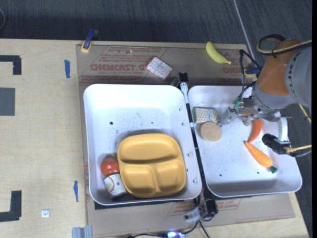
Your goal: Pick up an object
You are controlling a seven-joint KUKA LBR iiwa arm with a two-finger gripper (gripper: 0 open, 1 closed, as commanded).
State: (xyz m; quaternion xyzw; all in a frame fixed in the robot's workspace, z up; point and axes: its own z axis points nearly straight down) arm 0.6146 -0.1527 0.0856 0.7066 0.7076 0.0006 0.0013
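Lower middle, a yellow tray (150, 164) fills the left bin (94, 133), a small can (113, 182) beside it. In the right bin (237, 182) lie two carrots (258, 153), a wooden disc (211, 131) and a patterned packet (205, 115). The claw (229, 115) hovers by the packet; whether it is parted, I cannot tell.

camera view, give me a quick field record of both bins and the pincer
left bin: yellow divided tray, small can, red ball
right bin: tan disc, green patterned packet, two carrots
pincer: over the right bin's upper part, beside the packet
outside bins: banana, small card on the bench
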